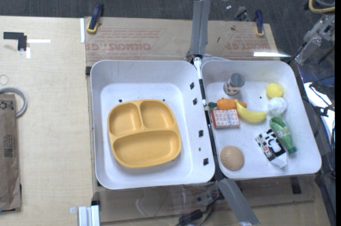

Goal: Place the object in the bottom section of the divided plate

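Observation:
A yellow divided plate [144, 134] lies in the left bin [101, 113]. It has two small sections at the top and one wide bottom section [148, 148], all bare. The right bin [303, 161] holds several loose objects: a small jar [234, 83], a lemon [274, 90], a white ball [277, 106], a banana [250, 113], an orange piece [226, 104], a red box [225, 119], a green bottle [283, 135], a black-and-white packet [270, 147] and a tan round ball [232, 158].
A grey metal bar [200, 27] runs up from the seam between the bins. Cardboard [138, 41] with blue clamps [96, 17] lies behind them. A brown paper bag [8, 150] sits at the far left. Cables and metal hardware [319, 33] crowd the upper right corner.

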Robot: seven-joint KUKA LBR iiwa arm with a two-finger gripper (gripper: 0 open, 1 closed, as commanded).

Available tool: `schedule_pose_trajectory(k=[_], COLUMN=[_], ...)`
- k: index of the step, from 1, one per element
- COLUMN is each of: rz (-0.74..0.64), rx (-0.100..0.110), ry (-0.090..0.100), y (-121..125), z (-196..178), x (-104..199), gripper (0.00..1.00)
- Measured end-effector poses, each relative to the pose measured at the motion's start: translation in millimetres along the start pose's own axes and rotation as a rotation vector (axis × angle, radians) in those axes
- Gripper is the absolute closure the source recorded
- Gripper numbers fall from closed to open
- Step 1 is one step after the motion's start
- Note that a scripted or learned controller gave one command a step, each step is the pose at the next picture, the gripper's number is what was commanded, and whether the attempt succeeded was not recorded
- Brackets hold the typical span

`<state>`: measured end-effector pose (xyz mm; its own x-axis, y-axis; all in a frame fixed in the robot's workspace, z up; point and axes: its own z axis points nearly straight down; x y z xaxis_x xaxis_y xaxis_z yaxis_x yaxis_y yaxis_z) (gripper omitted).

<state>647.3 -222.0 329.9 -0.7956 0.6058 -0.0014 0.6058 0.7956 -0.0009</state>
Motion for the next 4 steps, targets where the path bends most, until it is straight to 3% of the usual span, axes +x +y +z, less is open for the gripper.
schedule_pose_trajectory(k=[4], rz=[0.0], rx=[0.0], ry=[0.0], y=[0.0], z=[-0.1], x=[0.0], gripper=[0.0])
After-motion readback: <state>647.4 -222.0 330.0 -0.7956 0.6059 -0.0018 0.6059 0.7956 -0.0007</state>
